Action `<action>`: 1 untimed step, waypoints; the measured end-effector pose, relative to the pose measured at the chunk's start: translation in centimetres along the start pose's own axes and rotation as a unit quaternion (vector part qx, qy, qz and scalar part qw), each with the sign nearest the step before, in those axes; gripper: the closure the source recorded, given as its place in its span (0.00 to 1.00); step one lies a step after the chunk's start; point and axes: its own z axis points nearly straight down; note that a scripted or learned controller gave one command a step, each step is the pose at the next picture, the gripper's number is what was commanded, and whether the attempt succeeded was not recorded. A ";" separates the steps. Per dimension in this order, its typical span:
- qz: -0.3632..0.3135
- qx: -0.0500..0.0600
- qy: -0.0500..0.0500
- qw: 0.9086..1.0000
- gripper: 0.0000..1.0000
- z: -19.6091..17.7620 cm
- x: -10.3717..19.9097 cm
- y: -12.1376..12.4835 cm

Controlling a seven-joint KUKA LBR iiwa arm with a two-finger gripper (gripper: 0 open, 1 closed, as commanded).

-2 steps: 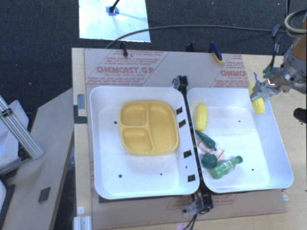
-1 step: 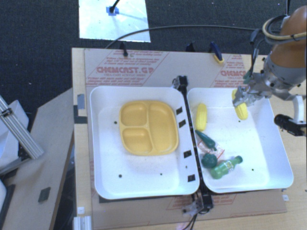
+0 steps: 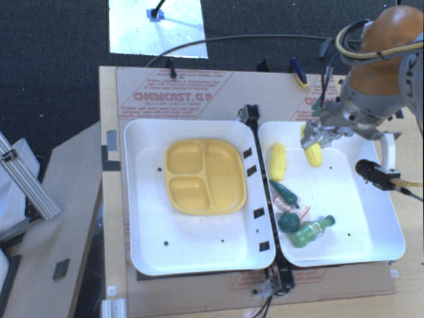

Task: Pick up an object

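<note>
In the right bin point(image 3: 371, 244), my gripper point(image 3: 319, 136) sits over the far part, right on top of a small yellow object point(image 3: 313, 156). That object pokes out below the gripper and a sliver of it shows at the gripper's left. Whether it is held or just lying under the gripper is unclear. A yellow corn cob point(image 3: 277, 161) lies just to the left, near the divider. Nearer the front lie a dark green pointed piece point(image 3: 285, 192), a round dark green piece point(image 3: 289, 222) and a light green bottle point(image 3: 313, 230).
The left bin point(image 3: 149, 244) holds a yellow divided plate point(image 3: 202, 176). A black clip-studded divider point(image 3: 260, 177) runs between the bins. A black cable end point(image 3: 372, 173) hangs over the right bin's right side, below the arm.
</note>
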 end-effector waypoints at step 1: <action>0.000 0.001 0.001 1.000 1.00 1.7 5.5 -1.0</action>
